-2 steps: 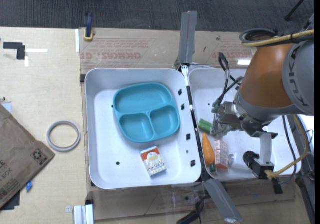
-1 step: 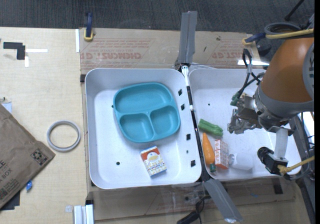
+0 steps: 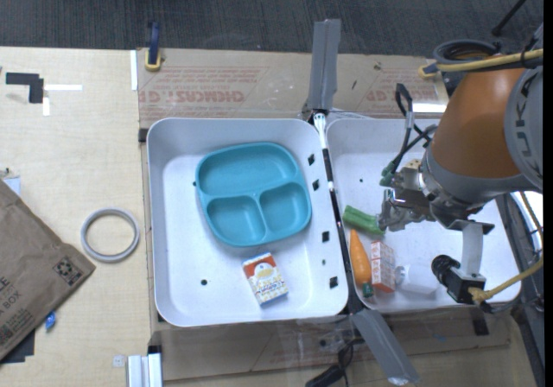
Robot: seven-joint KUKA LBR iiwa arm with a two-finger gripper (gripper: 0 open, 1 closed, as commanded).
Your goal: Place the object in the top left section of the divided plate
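The teal divided plate (image 3: 253, 193) lies in the left bin (image 3: 164, 230), with one long section at the back and two smaller ones at the front. My gripper (image 3: 396, 211) hangs low in the right bin (image 3: 346, 148), under the orange-banded wrist. Just to its left lies a green object (image 3: 361, 220), close to or touching the gripper. An orange carrot (image 3: 359, 257) and a clear packet with red print (image 3: 382, 268) sit just in front of the green object, near the bin's front left corner.
A small printed carton (image 3: 265, 279) lies in the left bin in front of the plate. A grey tape ring (image 3: 110, 233) and a brown cardboard box (image 3: 30, 277) rest on the bench to the left. A ridge (image 3: 328, 195) divides the two bins.
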